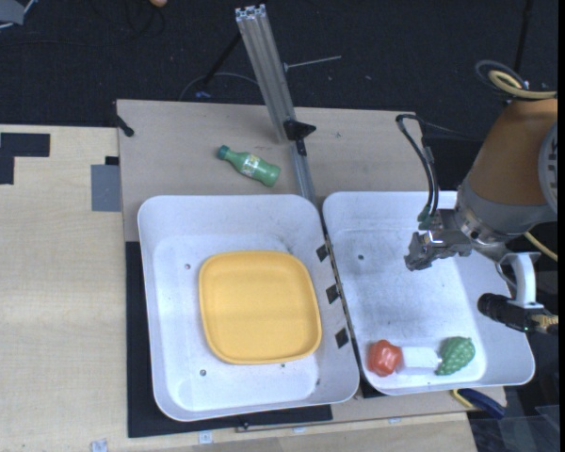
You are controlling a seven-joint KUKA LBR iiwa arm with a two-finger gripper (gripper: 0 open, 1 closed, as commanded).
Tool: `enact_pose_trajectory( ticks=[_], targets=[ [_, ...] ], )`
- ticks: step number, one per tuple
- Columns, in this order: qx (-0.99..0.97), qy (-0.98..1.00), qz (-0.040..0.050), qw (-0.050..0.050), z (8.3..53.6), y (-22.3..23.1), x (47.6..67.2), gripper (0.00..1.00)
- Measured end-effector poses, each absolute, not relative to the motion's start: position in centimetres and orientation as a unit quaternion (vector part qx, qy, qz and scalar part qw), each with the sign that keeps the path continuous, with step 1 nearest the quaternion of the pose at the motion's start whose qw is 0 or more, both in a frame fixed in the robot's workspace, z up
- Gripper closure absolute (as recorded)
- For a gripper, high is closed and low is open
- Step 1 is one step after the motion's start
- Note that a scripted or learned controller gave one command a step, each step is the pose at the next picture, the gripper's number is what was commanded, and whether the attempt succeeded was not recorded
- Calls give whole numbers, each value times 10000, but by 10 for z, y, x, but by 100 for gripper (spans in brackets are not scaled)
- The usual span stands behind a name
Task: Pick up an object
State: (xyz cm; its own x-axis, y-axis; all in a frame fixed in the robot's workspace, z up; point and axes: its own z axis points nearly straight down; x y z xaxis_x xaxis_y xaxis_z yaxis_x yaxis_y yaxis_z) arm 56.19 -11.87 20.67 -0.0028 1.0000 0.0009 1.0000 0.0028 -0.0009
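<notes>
While tool (pixel 422 252) hangs above right bin (pixel 395 290), grip state unreadable, your targets, tomato (pixel 384 357) and broccoli (pixel 455 355), lie near front wall.

plate (pixel 259 306) in left bin (pixel 160 252), bottle (pixel 249 165) on bench (pixel 358 149) behind

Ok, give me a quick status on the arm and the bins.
Gripper above right bin, nothing seen in it. Red item, white piece, green item at that bin's near edge. Yellow plate in left bin. Path clear.
</notes>
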Motion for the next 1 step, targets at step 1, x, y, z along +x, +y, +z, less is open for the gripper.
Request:
enact_pose_trajectory(
  ticks=[1],
  targets=[
    [-7059, -7084, -1, 6, 202, -67, 560, 100]
  ],
)
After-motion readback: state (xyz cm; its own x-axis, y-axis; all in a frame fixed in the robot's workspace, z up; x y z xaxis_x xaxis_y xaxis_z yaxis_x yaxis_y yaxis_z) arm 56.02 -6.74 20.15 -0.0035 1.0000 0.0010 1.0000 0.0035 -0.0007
